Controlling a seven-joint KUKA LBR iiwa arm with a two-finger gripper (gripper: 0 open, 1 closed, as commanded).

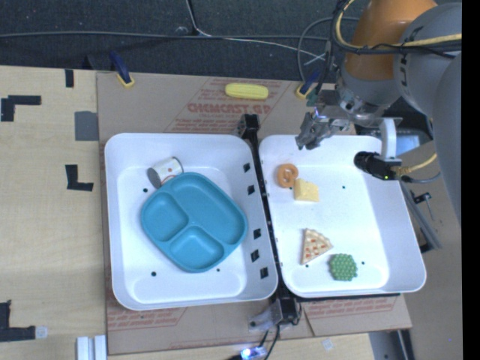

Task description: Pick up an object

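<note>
arm (390, 43): reaching from right | gripper (309, 139): apparently empty, pointing down-left

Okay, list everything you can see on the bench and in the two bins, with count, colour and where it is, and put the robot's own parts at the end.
White bins: two, white, side by side on the cardboard.
Divided plate: one, blue, left bin.
Small can: one, grey and white with red, on its side, left bin, above the plate.
Toy doughnut: one, orange, right bin, upper left.
Toy cheese wedge: one, pale yellow, just below the doughnut.
Toy pizza slice: one, orange and cream, right bin, lower middle.
Toy broccoli: one, green, right of the pizza slice.
Toy banana: one, yellow, on the cardboard behind the bins.
Gripper: one, grey, over the right bin's back edge.
</note>
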